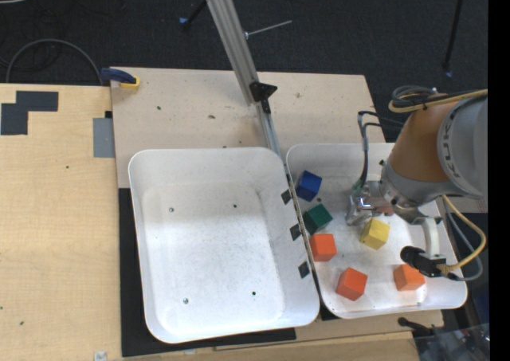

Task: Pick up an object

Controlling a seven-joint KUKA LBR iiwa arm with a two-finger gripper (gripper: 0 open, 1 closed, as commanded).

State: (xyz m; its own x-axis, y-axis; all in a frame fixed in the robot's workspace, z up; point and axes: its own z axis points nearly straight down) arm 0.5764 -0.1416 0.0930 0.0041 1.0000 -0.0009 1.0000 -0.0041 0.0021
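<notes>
In the right bin (446,297) lie several small blocks: a blue one (309,185), a dark green one (319,216), a yellow one (374,233), and three orange ones (323,246) (351,282) (408,277). My gripper (361,206) hangs low over the middle of this bin. It is just up and left of the yellow block and to the right of the green one. The grey arm with its orange band (422,152) reaches in from the right and hides the bin's far right part.
The left bin (151,192) lies beside the right one, with black clips (295,232) along the shared wall. A slanted aluminium rail (235,41) rises behind the bins. Cables (458,260) loop along the right bin's right side.
</notes>
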